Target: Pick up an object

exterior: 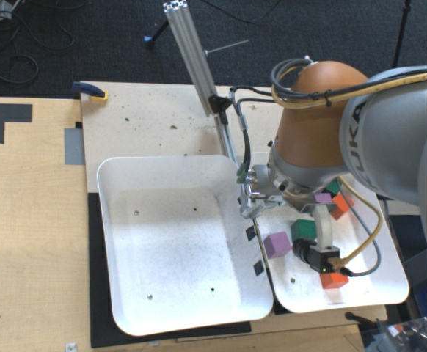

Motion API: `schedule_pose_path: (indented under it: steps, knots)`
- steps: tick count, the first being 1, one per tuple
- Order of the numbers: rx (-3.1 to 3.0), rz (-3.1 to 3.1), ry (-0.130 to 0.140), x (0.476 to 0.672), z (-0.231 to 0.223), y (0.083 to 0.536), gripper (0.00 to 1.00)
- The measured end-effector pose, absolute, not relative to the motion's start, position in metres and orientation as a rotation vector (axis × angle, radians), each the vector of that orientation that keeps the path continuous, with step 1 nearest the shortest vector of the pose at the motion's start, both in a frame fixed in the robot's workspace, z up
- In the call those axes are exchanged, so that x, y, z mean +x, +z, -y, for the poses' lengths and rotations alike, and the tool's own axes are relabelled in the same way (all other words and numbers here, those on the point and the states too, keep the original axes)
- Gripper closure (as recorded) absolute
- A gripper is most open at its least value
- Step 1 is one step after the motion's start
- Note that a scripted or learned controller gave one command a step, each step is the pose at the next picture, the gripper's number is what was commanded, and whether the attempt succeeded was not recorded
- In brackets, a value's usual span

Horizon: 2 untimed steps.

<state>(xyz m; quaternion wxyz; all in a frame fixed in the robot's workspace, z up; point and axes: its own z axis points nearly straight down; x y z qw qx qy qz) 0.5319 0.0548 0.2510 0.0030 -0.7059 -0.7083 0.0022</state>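
Camera view: purple plastic cube (pixel 276 244) lying loose in the right shallow white bin (pixel 387 289).
Green block (pixel 304 229) just beside it, orange block (pixel 334 279) near; grey-and-orange arm (pixel 360 145) overhead; hand (pixel 257 196) by the bin's left rim, opening cannot be told.

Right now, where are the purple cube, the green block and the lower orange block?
purple cube (pixel 276 245): camera view, its top face.
green block (pixel 304 230): camera view, its visible top.
lower orange block (pixel 334 280): camera view, its top face.

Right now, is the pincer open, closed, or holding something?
Pincer: cannot be told from this angle whether it is open, closed or holding anything.
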Motion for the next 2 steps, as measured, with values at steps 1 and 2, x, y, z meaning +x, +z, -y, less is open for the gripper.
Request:
schedule_pose_path:
  steps: [1, 2]
  knots:
    - [-2.213, 2.221, 0.008, 0.5248, -0.0970, 0.2374, 1.00]
    - [-2.221, 2.217, 0.006, 0.5254, -0.0950, 0.2383, 0.00]
